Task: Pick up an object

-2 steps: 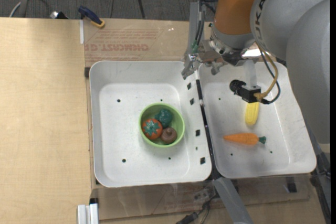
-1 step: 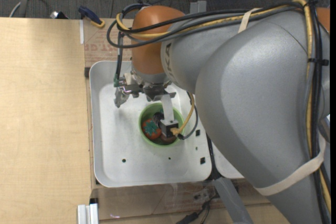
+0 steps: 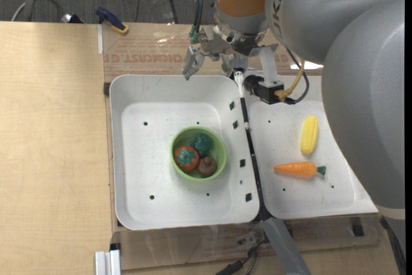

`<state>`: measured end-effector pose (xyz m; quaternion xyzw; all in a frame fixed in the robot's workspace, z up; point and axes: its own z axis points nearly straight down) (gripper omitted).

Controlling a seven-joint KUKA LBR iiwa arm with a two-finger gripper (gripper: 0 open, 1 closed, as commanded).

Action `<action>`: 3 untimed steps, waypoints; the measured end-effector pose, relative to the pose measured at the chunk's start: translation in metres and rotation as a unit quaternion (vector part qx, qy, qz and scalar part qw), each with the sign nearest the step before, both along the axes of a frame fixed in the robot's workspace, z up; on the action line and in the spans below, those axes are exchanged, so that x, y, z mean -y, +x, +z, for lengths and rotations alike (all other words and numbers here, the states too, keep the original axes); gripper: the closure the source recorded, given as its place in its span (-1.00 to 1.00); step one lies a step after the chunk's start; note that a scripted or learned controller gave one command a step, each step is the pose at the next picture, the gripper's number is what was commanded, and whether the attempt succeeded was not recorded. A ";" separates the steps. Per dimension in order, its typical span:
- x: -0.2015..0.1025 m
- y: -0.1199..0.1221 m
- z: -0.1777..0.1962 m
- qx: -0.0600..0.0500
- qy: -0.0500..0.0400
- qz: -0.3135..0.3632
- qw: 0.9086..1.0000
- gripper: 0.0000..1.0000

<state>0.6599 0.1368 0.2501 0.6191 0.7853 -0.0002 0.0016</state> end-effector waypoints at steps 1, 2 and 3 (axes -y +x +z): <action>-0.003 -0.001 0.024 -0.001 0.000 -0.104 0.995 -1.00; -0.059 -0.043 -0.120 -0.003 0.000 -0.177 0.984 -1.00; 0.107 -0.001 -0.059 -0.001 0.000 -0.331 0.944 -1.00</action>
